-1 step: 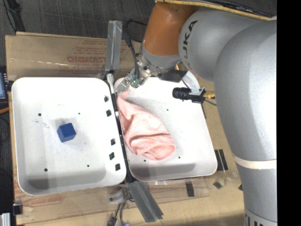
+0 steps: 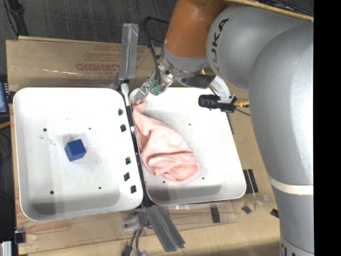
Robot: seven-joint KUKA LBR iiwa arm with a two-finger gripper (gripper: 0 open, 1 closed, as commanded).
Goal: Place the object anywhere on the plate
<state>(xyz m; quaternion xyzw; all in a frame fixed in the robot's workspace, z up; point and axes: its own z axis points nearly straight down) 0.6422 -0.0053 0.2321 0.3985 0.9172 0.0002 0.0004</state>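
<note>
1. Lying crumpled in the right bin [image 2: 224, 159], a pink cloth [image 2: 162, 145] shows a soft, nubby, towel-like surface, bunched into thick folds at its near end and drawn out to a narrow corner at its far end.
2. The arm [image 2: 266, 63] is smooth grey metal with a rounded casing and an orange band [image 2: 189, 20] above the wrist; it reaches in from the right and hangs over the far edge of the right bin.
3. The gripper [image 2: 139, 96] sits at the far left corner of the right bin, close to the divide between the two bins. The cloth's narrow far corner comes right up to the gripper's tip — the two look to be touching, but whether the cloth is pinched between the fingers cannot be told, nor how far apart they stand.
4. From the gripper, the bulk of the cloth spreads toward the near side and slightly right, ending in a rounded heap near the bin's middle.
5. Both bins are shallow, white, glossy plastic with rounded corners and small dark dots on their floors.
6. The left bin [image 2: 32, 159] holds a small blue cube [image 2: 75, 149] — hard-edged and matte, well to the left of the gripper and nearer the camera.
</note>
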